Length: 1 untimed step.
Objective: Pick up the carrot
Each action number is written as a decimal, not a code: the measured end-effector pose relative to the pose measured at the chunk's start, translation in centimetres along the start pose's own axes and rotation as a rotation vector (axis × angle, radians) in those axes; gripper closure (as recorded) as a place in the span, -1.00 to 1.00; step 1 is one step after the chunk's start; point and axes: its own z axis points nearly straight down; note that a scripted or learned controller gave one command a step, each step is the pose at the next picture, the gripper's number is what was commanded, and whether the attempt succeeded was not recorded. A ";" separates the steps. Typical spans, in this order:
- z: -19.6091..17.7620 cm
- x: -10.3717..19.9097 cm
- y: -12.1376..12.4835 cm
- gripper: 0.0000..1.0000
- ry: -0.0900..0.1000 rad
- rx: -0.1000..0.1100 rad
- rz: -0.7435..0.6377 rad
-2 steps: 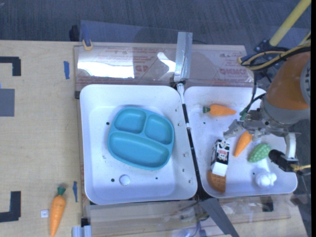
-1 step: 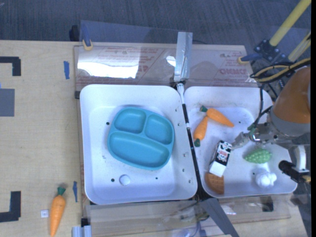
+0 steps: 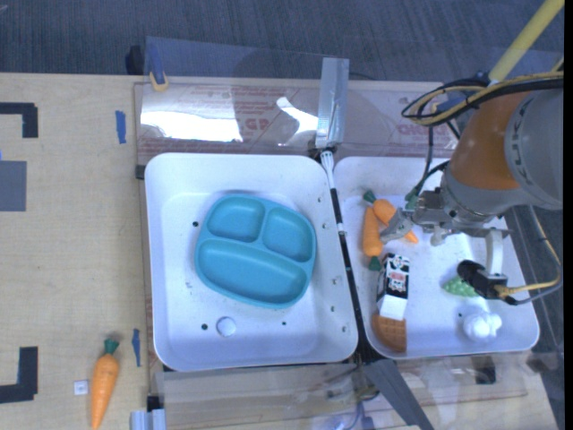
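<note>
Where the two-finger gripper [image 3: 400, 229] hangs low over the right white bin [image 3: 515, 325], below the arm's orange band [image 3: 481, 146], its metal tips are seen close to an orange toy carrot with a green top [image 3: 375, 223]. Whether the tips are spread or closed cannot be told, and nothing is seen between them. The carrot is found just to the camera-left of the tips, apparently touching or nearly so, beside the bin's inner wall. Its long axis is judged to run roughly up and down the view, slightly tilted. A short shift toward the bin divider would be needed, with the fingers set across that axis. A second orange carrot [image 3: 104, 382] is seen well apart on the bench, beyond the left bin holding a blue divided plate [image 3: 257, 249].
</note>
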 end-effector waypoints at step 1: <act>-0.6 1.0 1.2 -1.00 -0.002 0.001 -0.020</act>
